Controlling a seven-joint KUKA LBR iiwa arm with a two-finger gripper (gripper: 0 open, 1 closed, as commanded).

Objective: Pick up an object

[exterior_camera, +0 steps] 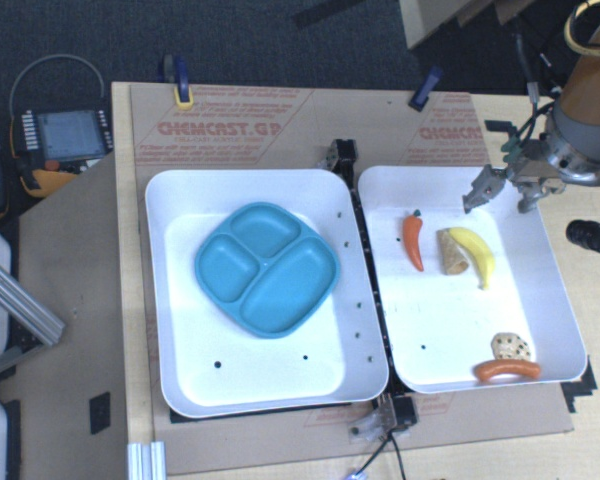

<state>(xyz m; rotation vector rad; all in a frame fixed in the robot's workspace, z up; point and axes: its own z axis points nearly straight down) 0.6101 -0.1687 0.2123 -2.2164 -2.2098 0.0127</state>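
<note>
The jaws (502, 190) look spread and hold nothing, poised over the right bin's (550, 268) far edge. The banana (476, 252) lies just nearer, touching a tan piece (452, 252); a closing grip may catch both or slip. The board (220, 128) reads "CHEMCAST", probably "GP".

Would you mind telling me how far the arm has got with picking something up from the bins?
Nothing looks picked up yet. The claw hangs open over the upper part of the right bin with nothing between its fingers. The carrot, banana, bread piece, cookie and sausage all lie in that bin. Left to do: descend on one item, close and lift.
</note>
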